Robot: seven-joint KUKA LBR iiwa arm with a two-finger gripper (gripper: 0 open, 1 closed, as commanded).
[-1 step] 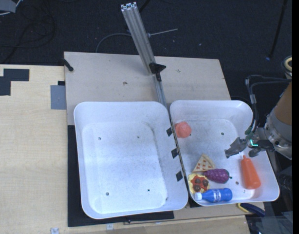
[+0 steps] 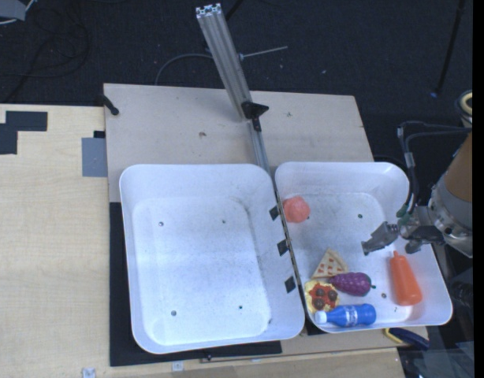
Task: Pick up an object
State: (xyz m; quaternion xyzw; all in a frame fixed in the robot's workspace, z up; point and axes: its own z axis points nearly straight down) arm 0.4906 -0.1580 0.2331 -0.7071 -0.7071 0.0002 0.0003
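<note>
two bins sit side by side on the bench, left bin and right bin touching along their shared edge, with a metal rail slanting away behind that seam. in the right bin: a ball near the left wall toward the back, a wedge-shaped piece in front of it, a plum-like item just right of the wedge, a round flat piece at the front left, a bottle lying along the front wall, and a carrot-shaped item by the right wall. the gripper hangs over the right side of that bin, just behind the carrot-shaped item.
</note>
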